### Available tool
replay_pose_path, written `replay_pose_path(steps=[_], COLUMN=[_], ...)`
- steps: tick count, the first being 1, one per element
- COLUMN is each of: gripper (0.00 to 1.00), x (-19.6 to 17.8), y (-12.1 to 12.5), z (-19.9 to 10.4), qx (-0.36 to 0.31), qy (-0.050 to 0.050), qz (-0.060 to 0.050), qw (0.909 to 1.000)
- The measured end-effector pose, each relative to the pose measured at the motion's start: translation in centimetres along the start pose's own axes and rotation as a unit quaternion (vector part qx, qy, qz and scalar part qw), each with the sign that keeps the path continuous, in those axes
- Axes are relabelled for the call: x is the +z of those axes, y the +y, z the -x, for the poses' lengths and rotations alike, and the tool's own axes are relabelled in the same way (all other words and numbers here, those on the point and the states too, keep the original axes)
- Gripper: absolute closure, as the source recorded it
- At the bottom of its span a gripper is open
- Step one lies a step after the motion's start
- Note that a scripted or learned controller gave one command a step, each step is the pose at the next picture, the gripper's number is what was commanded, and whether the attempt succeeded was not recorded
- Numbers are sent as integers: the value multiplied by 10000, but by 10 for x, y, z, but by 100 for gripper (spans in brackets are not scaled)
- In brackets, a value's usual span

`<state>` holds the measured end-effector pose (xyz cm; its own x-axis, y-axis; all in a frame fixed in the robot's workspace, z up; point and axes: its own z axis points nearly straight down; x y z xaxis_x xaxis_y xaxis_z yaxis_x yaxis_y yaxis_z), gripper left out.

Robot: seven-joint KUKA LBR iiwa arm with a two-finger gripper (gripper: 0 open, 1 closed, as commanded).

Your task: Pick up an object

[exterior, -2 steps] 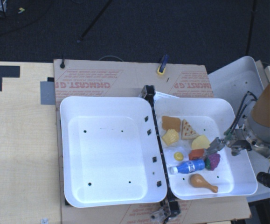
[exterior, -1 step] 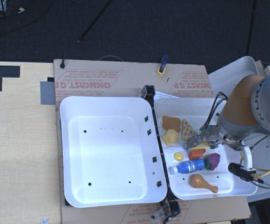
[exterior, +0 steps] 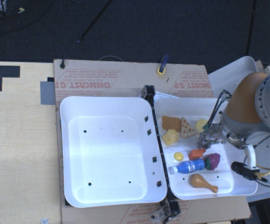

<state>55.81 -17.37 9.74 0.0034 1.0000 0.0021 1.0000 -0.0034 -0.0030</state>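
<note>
The right bin holds several toy foods: a brown bread slice, a tan wedge, a yellow corn piece, a small yellow disc, a yellow round piece, an orange-red piece, a blue bottle, a purple berry and a tan drumstick. My gripper is low in the bin, just above the orange-red piece and beside the yellow round piece. Nothing shows between its tips.
The left bin stands beside the right one on a cardboard sheet. A black divider rail runs between the bins. A blue and yellow clamp sits at the cardboard's far edge. The grey arm covers the right bin's right side.
</note>
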Motion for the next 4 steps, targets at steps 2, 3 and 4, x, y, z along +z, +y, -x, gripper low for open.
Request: replay_pose_path(steps=[2,3,4], gripper=[0,0,0], x=[10,10,9], y=[77,86,85], z=[-49,-58,-90], qx=[-27,-20,-15], qy=[-8,-6,-41], qz=[5,12,7], qw=[10000,10000,10000])
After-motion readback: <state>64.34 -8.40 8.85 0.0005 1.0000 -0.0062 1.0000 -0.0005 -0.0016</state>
